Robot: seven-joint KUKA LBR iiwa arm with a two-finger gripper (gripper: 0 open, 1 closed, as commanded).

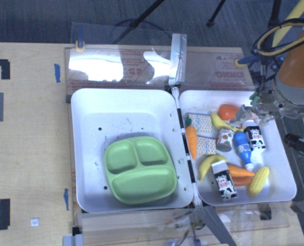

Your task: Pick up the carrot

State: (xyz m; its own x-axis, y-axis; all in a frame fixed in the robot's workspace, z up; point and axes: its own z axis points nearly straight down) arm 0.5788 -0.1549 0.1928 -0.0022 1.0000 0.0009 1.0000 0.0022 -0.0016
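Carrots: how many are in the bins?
2. One carrot lies along the left edge of the right bin, beside the divider. The other carrot lies near the front, between the bananas and the corn; more may be hidden under the clutter.

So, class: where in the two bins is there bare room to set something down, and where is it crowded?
Free: the left bin, its floor bare behind and left of the green divided plate, and the plate's own compartments. Also the right bin's far-left corner, behind the carrot. Crowded: the right bin's middle and front, packed with bananas, milk cartons, a blue bottle and corn.
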